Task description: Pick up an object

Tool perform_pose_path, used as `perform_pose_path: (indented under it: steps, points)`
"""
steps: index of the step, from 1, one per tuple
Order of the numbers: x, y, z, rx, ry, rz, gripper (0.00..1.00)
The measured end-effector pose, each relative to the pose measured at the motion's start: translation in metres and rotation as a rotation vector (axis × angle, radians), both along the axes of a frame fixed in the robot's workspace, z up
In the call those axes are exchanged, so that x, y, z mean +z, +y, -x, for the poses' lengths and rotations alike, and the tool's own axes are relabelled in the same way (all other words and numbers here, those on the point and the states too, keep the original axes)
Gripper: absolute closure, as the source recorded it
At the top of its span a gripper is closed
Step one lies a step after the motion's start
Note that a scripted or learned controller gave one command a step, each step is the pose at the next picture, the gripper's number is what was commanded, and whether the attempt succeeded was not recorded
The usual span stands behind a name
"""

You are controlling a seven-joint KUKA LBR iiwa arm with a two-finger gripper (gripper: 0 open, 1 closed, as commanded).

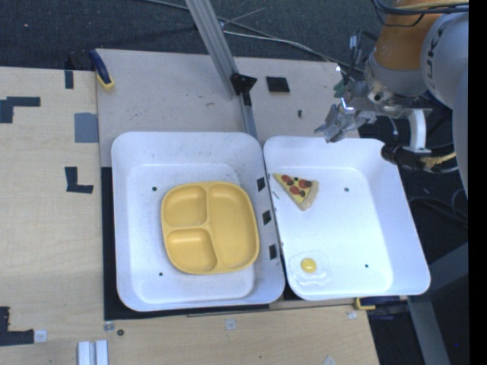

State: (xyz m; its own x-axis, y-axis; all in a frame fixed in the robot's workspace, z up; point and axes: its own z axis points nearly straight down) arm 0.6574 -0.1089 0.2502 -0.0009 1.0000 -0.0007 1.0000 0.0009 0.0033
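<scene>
Now, gripper (pixel 335 130): I see it over right bin's (pixel 380 204) back rim, fingers' state I can't tell.
Right bin: pizza slice (pixel 297 190), fried egg (pixel 309 267).
Left bin (pixel 137 204): yellow tray (pixel 209 226).

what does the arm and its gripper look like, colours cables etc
The arm is smooth, rounded grey casing with a glossy orange band above the wrist. Thin black cables loop over the top of that band. The gripper is a small metallic grey and black assembly ending in slim, pale fingers. A white curved piece sits below the wrist.
</scene>
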Motion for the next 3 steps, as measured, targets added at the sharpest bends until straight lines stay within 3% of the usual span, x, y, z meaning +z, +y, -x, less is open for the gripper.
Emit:
perform_pose_path:
  steps: [3]
  points:
    - [-0.023,0.168,0.009,0.006,0.007,-0.002,1.0]
